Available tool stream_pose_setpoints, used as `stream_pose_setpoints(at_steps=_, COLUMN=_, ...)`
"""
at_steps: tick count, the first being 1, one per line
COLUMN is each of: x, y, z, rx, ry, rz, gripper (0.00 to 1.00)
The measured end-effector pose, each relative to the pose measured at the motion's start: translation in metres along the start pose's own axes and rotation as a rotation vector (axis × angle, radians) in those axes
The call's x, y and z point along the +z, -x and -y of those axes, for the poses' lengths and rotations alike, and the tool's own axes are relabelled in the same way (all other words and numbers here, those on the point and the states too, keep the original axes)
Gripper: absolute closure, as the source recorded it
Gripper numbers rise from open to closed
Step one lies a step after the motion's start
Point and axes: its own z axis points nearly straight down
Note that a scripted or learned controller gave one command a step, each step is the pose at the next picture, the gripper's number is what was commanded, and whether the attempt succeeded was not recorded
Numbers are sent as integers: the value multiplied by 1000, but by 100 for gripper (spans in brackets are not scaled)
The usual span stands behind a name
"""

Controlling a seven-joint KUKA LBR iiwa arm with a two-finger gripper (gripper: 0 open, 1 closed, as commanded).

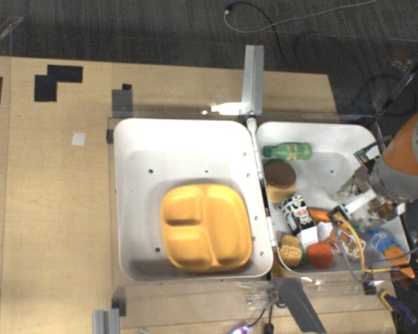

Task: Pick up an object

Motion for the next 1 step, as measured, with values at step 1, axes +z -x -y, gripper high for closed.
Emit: stream_pose_setpoints(at_steps=1, x=1, y=28, z=5, rx=256, ry=9, rz=4, gripper=0)
